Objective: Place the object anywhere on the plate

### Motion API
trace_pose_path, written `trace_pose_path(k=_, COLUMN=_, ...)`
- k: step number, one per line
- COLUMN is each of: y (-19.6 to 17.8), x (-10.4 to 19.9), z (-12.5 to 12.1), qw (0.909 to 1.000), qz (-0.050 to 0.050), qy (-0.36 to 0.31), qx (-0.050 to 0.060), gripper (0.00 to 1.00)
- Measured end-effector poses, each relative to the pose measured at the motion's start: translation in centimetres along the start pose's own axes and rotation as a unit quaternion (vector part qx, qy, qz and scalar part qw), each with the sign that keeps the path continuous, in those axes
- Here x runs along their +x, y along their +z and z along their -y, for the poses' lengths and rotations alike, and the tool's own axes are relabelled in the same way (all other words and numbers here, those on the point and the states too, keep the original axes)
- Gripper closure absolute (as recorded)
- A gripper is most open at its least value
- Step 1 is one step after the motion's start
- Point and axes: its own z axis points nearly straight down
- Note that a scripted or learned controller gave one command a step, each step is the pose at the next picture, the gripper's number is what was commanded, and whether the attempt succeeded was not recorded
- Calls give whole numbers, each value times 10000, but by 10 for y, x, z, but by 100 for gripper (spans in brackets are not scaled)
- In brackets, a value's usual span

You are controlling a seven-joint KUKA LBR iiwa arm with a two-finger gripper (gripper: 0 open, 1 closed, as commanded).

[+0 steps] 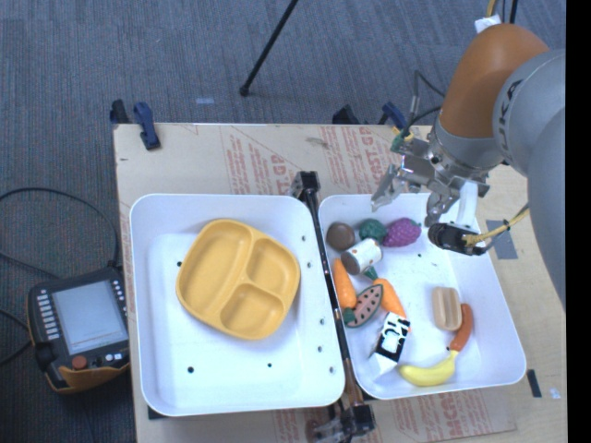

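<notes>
A yellow three-compartment plate lies in the left bin, with nothing on it. My gripper hangs over the back of the right bin, open, with nothing between its fingers. Just below it sit purple grapes, a green toy and a brown toy. Further forward lie a white cylinder, a carrot, a watermelon slice, a black-and-white carton, a banana, a sausage and a tan bun.
The two bins meet at a dark divider. Blue clamps grip the bench's back edge. A teach pendant lies on the floor at left, and a tripod leg stands behind the bench.
</notes>
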Motion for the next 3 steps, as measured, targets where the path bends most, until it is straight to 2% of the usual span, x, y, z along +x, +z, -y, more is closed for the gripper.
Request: trace_pose_path(k=3, y=0, x=0, z=0, qw=10000, qz=0, qy=0, qx=0, gripper=0)
